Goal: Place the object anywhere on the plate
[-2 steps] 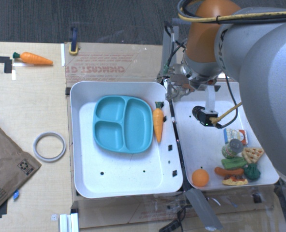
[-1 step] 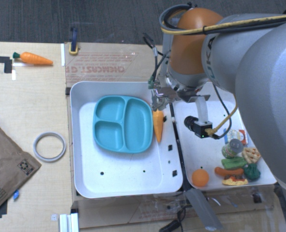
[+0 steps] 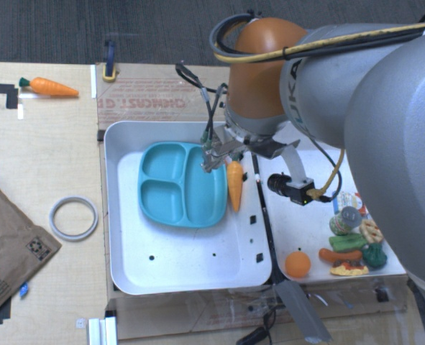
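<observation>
The grey arm (image 3: 356, 113) w/ its orange band reaches in from 3 o'clock over the left white bin (image 3: 126, 264), where the blue plate (image 3: 180, 185) lies toward 12 o'clock. The end effector (image 3: 223, 153) hangs at the plate's 3 o'clock rim, w/ the toy carrot (image 3: 234, 185) upright just below it, alongside that rim; can't tell if it's open, closed or gripping the carrot. Judging by this, the step in hand is carry/place, approx. at the drop: next move calls for a shift toward 9 o'clock so the carrot sits over the plate, then release.
</observation>
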You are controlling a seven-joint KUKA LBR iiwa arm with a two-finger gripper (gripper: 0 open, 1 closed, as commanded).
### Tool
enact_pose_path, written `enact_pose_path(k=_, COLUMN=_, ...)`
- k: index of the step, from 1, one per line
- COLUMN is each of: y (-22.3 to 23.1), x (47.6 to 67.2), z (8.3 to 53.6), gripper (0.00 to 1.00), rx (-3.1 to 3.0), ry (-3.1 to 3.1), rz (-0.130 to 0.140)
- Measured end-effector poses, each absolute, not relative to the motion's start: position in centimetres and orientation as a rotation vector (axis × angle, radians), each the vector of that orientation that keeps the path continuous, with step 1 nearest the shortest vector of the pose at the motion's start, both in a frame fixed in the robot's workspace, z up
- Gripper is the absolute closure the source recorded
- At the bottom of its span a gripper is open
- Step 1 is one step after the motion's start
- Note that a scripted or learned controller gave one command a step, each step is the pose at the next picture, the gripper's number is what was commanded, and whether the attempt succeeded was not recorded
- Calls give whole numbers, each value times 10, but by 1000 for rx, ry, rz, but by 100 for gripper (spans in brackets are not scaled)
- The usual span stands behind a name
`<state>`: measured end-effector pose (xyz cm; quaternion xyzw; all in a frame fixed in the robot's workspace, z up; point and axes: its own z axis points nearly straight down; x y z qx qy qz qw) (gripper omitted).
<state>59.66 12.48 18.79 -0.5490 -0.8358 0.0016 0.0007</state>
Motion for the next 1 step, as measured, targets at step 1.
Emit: enact_pose_path(k=1, y=124, x=597, z=188, gripper=0, rx=-1725, ry=-2624, rz=5)
